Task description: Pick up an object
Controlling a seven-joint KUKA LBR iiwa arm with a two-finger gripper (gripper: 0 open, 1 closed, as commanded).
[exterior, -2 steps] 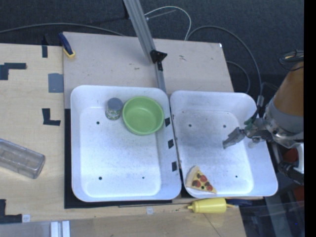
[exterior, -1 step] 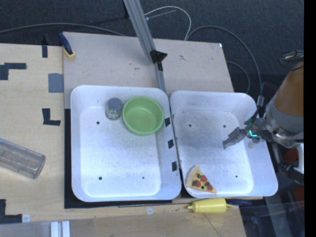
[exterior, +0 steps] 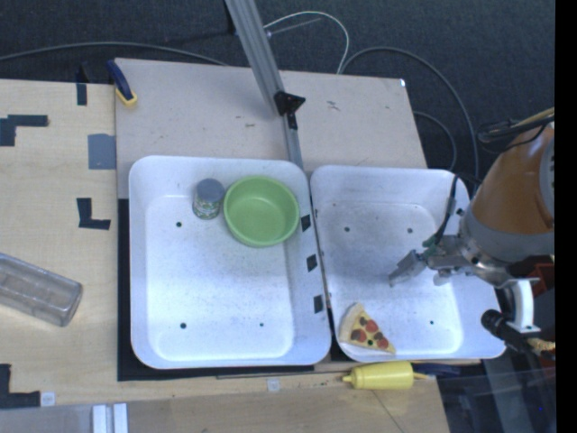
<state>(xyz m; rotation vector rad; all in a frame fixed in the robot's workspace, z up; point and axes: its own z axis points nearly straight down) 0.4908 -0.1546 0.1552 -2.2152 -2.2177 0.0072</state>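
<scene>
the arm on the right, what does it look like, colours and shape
The arm is bulky and rounded, with a broad orange band above a grey wrist section. From the wrist, dark, slim metal parts taper to the gripper. A thin dark cable curves along the wrist, and a white fitting with black parts sits below it.

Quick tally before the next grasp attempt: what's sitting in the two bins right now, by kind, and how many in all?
Green bowl: 1, left bin
Small can: 1, left bin, beside the bowl
Toy pizza slice: 1, right bin, near corner
Total in the bins: 3
Outside them: 1 yellow bottle lying by the right bin's near edge.
</scene>
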